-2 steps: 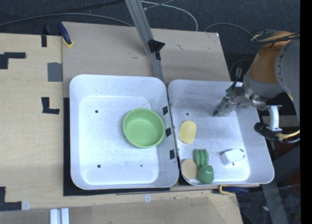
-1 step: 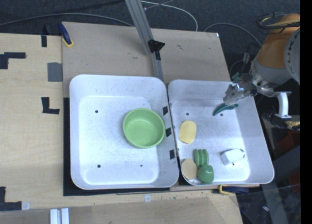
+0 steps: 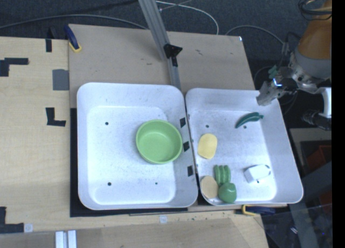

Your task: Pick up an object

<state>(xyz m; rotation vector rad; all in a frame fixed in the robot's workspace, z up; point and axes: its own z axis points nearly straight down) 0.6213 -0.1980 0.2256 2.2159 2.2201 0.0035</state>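
Meanwhile, the tool hovered at the right bin's upper rim, near a dark green pepper, seemingly poised for a pick. Whether it was clenched or released could not be told, and nothing sat visibly in it.

The right bin is open through its middle; a slanted grey pole crosses the table's far edge.

**Bench carrying 2 white bins**

A tan bench is filling the frame's centre, bearing 2 bins side by side: the left bin and the right bin, their inner rims touching at mid-frame.
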